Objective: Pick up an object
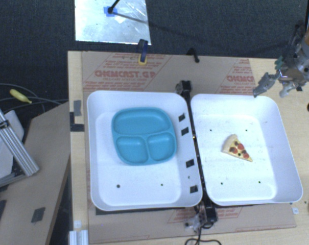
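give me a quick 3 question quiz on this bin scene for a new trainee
1. True or false: the toy pizza slice lies in the right bin.
2. What sits in the left bin? A) a blue divided plate B) a red cup C) a banana
3. Fill in: the end effector hovers above the right bin's far ____ corner.

Key: 1 true; 2 A, the blue divided plate; 3 right.

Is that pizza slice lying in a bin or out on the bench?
In: the pizza slice lies flat on the right bin's floor.
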Available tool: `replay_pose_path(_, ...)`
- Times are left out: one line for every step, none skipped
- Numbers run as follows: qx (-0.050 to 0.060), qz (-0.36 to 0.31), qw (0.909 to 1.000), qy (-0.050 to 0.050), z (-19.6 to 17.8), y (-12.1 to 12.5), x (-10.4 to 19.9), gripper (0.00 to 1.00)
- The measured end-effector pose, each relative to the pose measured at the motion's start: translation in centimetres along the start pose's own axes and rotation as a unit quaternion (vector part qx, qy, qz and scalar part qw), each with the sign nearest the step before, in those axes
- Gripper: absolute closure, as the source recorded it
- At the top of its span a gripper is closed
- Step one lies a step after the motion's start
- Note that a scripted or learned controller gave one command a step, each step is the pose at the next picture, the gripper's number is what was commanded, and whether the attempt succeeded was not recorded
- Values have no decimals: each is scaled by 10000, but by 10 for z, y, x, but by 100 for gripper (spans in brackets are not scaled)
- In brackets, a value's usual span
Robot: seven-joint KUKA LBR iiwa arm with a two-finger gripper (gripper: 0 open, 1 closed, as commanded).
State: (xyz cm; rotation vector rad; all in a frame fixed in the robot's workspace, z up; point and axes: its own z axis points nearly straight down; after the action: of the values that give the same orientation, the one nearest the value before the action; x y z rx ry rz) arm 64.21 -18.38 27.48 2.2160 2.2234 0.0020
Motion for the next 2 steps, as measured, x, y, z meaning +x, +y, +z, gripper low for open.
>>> replay_pose_path(84, 35, 10000, 23, 135, -80, -16, 0)
replay_pose_path(-2, -21, 10000, 4, 193, -33, 14, 0)
